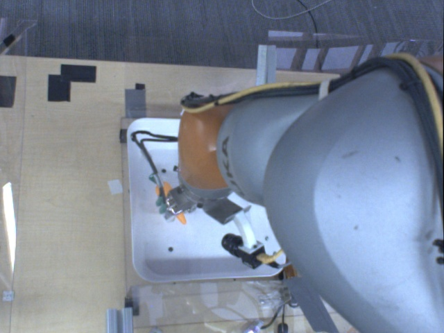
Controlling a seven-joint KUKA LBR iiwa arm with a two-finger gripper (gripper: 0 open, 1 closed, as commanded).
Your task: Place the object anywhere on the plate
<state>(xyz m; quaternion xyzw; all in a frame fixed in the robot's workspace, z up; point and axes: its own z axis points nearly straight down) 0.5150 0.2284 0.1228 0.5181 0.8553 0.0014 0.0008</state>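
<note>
I am looking down at the claw (171,205) hanging low over the white bin (142,259). The task's thing, a small orange toy (182,219) shaped rather like a carrot with green bits at one end, is lying right at the claw's tip, on the bin floor as far as I am seeing. Orange is peeking out on the near and far sides of the claw, and green on the side away from the arm. I am not able to tell whether the claw is clenched or released. The grey arm (333,186) is blocking everything behind the claw. A thin black cable (142,144) is looping over the bin floor beyond the claw. Farther off, two black patches (69,82) are showing on the desk (62,220). I am counting one toy, one bin, one cable.
</note>
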